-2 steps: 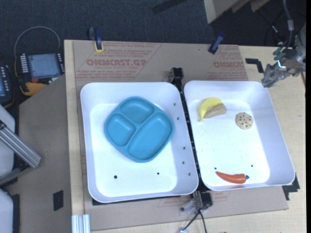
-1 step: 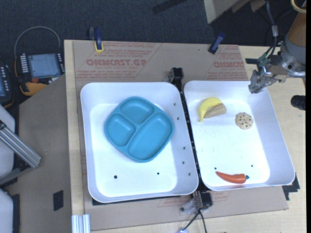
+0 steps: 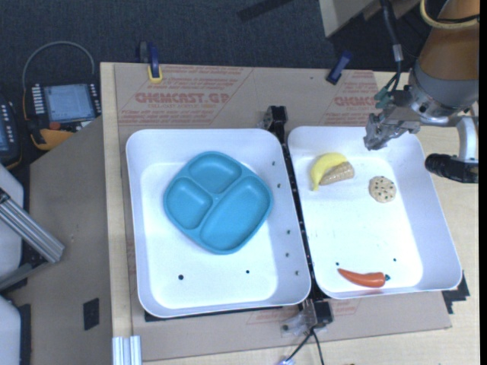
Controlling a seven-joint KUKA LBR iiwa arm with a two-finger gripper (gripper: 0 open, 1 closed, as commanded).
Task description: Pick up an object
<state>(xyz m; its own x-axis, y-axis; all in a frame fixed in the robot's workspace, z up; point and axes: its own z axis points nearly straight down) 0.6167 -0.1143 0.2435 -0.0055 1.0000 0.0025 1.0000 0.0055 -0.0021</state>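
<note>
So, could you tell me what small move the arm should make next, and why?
Probably shift the claw a short way toward the near-left and lower it over the banana. The claw sits at the far edge of the right bin with nothing between its fingers, and the banana looks like the closest item, with the cookie a little farther and the red pepper at the near edge.

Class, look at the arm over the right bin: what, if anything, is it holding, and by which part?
Nothing is held. The gripper hangs above the far edge of the right bin, apart from the banana, the cookie and the chilli pepper.
</note>
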